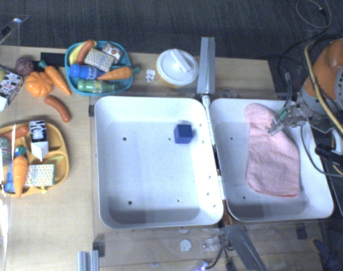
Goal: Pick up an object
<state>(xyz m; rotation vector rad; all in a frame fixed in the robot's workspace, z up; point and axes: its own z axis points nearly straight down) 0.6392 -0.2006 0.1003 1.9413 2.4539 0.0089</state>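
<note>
Nearest first, from the front of the bench:

- Left bin point(104, 168): white, shallow, mostly bare floor. One small blue cube point(184, 133) sits toward its far right part, near the wall shared with the other bin and touching nothing else.
- Right bin point(321, 208): a pink towel point(273, 162) lies flat along it, running from the far side down toward the near side, somewhat rumpled at the far end.
- Yellow dish point(62, 157) on the wooden bench top, left of the bins: toy food piled in it, including an orange carrot point(19, 173) and small printed cartons.
- Gripper point(276, 127): low over the right bin, its tip at the towel's far right edge, pointing in from the right. Contact with the cloth looks likely but is not certain. Cannot tell whether it is spread or closed; nothing seen held.
- Arm point(336, 72): grey with an orange band, at the right edge, black cables point(321, 114) looping around it.
- Loose toys farther back left: a red sausage point(58, 109) and a small orange pumpkin point(37, 83).
- Far edge: a blue bowl point(73, 87) heaped with toy food, and a round white-lidded tub point(178, 66) just beside a grey metal post point(206, 66).
</note>
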